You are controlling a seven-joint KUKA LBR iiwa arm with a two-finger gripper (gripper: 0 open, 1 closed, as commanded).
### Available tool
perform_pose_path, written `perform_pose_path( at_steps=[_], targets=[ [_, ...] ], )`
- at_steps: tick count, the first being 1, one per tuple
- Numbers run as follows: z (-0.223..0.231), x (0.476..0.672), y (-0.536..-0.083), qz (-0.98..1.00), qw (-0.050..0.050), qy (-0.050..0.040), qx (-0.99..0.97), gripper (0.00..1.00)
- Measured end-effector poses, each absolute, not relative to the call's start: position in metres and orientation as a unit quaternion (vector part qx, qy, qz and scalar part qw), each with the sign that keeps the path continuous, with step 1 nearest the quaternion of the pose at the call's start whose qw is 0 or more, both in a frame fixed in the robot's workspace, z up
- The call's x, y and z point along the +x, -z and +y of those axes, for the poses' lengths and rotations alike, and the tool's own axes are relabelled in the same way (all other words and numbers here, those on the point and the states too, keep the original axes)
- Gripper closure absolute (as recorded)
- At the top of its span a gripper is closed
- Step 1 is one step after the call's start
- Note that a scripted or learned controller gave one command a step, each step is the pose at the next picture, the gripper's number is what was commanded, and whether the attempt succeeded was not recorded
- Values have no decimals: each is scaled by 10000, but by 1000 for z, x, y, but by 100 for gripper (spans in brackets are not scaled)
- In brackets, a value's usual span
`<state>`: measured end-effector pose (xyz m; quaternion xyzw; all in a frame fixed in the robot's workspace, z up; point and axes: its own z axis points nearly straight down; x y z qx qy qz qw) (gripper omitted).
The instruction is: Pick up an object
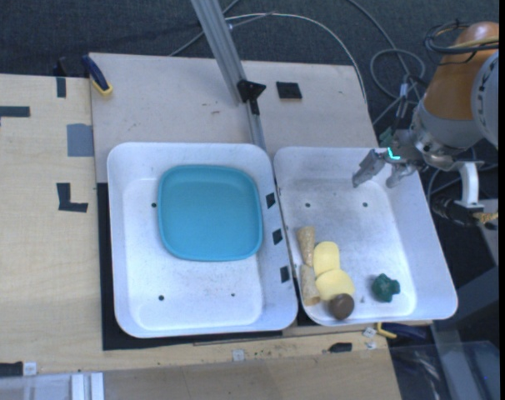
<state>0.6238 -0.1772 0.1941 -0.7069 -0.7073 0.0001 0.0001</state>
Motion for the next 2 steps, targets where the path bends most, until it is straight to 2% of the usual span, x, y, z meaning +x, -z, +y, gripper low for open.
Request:
perform_pose_path(
  at_steps=[1, 2],
  targets=[
    [-177, 624, -194, -7073, 2, -1, -7069, 0],
    [-187, 621, -140, -7070, 20, -15, -7072, 0]
  ],
)
